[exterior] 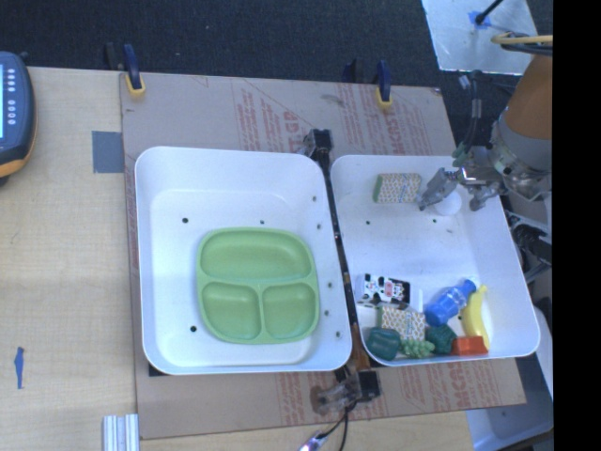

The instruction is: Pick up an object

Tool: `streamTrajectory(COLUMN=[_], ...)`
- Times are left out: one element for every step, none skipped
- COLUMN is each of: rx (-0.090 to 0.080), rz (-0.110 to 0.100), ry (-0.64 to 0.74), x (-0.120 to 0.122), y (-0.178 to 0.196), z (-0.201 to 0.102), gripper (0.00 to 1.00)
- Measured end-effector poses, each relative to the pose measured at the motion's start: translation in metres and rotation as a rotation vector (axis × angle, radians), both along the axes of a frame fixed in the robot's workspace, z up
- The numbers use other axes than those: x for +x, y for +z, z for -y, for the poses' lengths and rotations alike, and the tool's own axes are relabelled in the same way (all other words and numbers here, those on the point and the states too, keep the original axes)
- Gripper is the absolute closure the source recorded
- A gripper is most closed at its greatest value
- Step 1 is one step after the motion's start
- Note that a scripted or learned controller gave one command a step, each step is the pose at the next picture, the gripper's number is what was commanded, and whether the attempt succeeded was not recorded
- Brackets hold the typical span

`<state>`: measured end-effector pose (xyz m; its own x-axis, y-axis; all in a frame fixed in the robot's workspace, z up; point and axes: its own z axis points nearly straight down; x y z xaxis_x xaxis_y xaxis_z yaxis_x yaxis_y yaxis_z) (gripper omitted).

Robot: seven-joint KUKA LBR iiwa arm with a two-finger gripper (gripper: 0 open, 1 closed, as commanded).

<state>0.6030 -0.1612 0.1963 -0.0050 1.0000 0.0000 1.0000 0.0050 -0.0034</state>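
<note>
Still approach step, nothing picked. Gripper (449, 195) hangs over right bin (427, 242) far end, fingers spread a bit, nothing between them. Sponge (397, 188) sits just beside it. Your next move: shift over sponge, drop, close.

Two bins sit side by side on a bench (66, 252), touching along their inner edges. In the left bin (160, 195) a divided tray (258, 285) lies near the middle. In the right bin (498, 261) a sponge (397, 188) lies near the far edge, with the gripper (441, 195) just beside it. Along the near edge cluster a card (386, 291), a bottle (450, 302), a banana (476, 315) and small toys (404, 343).
</note>
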Motion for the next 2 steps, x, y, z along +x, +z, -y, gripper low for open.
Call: streamTrajectory(rx=[0.004, -0.001], rz=[-0.013, 0.007], ry=[-0.007, 0.002], x=[-0.114, -0.026], y=[-0.095, -0.035], z=[0.053, 0.012], gripper=[0.00, 0.00])
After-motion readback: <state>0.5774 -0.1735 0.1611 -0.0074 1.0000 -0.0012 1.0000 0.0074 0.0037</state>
